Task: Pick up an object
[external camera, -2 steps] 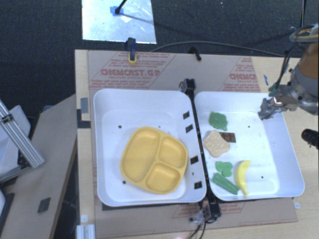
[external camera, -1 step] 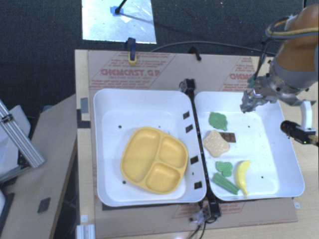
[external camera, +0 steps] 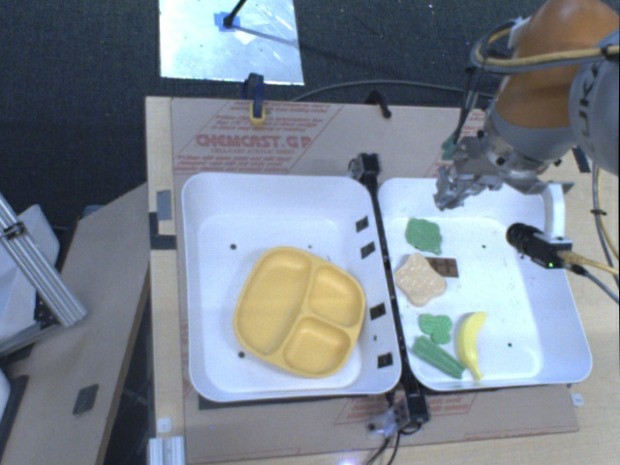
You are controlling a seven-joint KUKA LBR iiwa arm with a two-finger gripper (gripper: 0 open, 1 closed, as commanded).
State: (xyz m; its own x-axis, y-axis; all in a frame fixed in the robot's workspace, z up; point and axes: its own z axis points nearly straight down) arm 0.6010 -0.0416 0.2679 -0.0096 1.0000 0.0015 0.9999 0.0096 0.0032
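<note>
My gripper [external camera: 448, 198] hangs over the back left part of the right bin [external camera: 562, 352], above and a little right of a green leafy piece [external camera: 423, 233]. Nothing shows between its fingers. Below lie a tan cracker-like piece [external camera: 418, 279] with a small brown bar [external camera: 443, 266] beside it, a green broccoli piece [external camera: 435, 327], a green pod [external camera: 438, 357] and a yellow banana [external camera: 471, 342].
The left bin [external camera: 208, 260] holds a yellow divided plate [external camera: 300, 310]. A black divider [external camera: 383, 279] runs between the bins. A black cylindrical part [external camera: 531, 241] of the arm sticks out over the right bin's right side.
</note>
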